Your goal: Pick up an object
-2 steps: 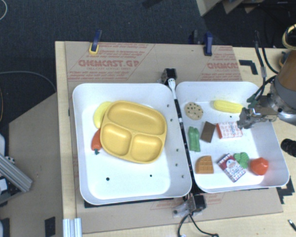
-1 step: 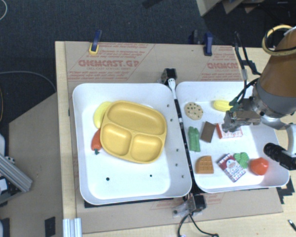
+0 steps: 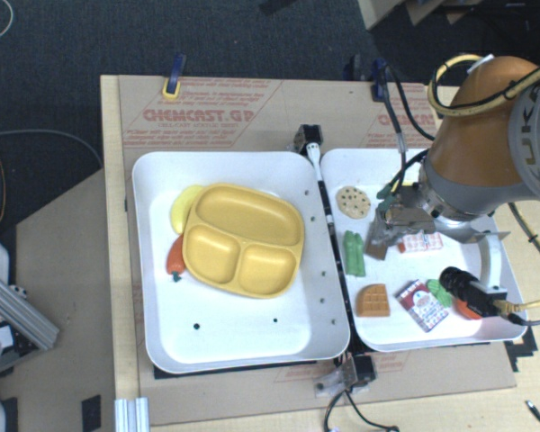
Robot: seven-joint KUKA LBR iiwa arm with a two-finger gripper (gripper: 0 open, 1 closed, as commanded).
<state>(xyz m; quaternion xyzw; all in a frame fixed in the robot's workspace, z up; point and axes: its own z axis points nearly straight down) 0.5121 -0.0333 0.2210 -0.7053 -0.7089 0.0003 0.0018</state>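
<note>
Claw point(image 3: 381, 241) is hovering low in the right bin point(image 3: 378, 164), approaching a pick; can't tell its grip state. Green piece point(image 3: 354, 252) is lying just left of it, so next it's needing a small leftward shift and descent.

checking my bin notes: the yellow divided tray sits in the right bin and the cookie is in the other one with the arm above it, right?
Not quite: the camera view shows the yellow divided tray in the left bin, not the right. The cookie is indeed in the other bin, the right bin, with the arm above it.
</note>
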